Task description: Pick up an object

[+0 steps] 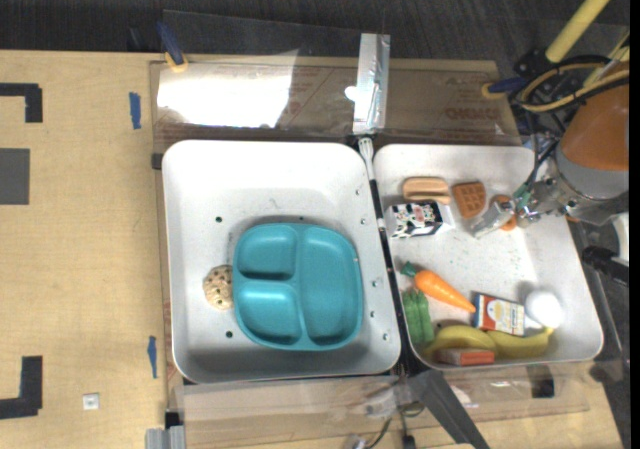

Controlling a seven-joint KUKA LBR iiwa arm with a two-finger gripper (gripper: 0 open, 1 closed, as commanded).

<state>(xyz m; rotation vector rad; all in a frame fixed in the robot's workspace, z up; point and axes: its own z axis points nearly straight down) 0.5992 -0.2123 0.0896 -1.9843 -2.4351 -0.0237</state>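
I see the arm (595, 142) entering at 3 o'clock, orange band showing, the gripper (508, 209) low over the right bin (560, 267) near its 1 o'clock corner. I cannot tell how the gripper is set, nor whether anything sits in it.

Right bin contents, as I read them:
- waffle (469, 199) just at 9 o'clock of the gripper
- hot dog (426, 187) further toward 9, with a black-and-white carton (414, 219) at its 6 o'clock
- carrot (442, 288) mid-bin, green stalk (417, 315) by the left wall
- small box (498, 314) and white ball (544, 309) toward 5 o'clock
- banana (490, 340) along the 6 o'clock wall

Left bin (200, 187): teal tray (297, 284) at centre, cookie (218, 287) touching its 9 o'clock edge.
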